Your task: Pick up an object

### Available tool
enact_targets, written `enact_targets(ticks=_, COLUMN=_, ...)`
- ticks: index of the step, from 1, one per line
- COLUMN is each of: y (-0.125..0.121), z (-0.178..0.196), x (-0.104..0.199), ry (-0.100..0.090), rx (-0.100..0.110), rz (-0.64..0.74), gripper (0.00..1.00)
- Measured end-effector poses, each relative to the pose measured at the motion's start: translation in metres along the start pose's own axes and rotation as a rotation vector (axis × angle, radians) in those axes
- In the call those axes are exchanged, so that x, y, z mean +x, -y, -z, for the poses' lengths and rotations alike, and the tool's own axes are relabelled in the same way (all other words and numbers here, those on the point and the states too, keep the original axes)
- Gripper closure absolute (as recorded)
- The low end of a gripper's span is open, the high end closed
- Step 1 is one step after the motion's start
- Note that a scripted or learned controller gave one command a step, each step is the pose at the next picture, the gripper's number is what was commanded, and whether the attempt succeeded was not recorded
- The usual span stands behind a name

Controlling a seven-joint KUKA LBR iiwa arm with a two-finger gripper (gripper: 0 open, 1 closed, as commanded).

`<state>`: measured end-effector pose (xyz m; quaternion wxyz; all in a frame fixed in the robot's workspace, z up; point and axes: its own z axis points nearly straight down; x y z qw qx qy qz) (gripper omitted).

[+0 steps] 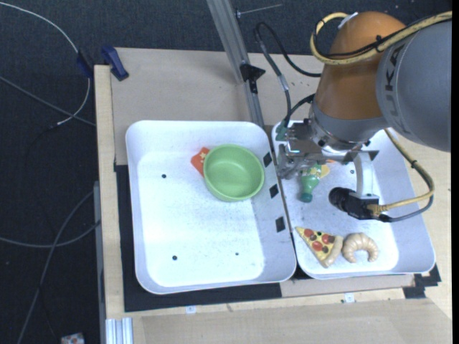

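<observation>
Left bin: green bowl with an orange item tucked at its rim. Right bin: pizza slice, croissant, small green bottle right under the gripper. Gripper state: can't tell.

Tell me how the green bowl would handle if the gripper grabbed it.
The green bowl looks like thin, smooth plastic, so probably light and stiff, perhaps slippery. Its round rim may only suit a pinch on the wall. It sits upright on the left bin, unlikely to roll, though it may slide.
</observation>
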<state>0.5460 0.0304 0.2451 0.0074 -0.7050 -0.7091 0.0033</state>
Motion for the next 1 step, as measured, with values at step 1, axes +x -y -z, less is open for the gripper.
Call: enact_targets(ticks=1, y=0.0142, z=0.0058, x=0.0557, ry=0.0, rx=0.0, rz=0.001, gripper=1.0)
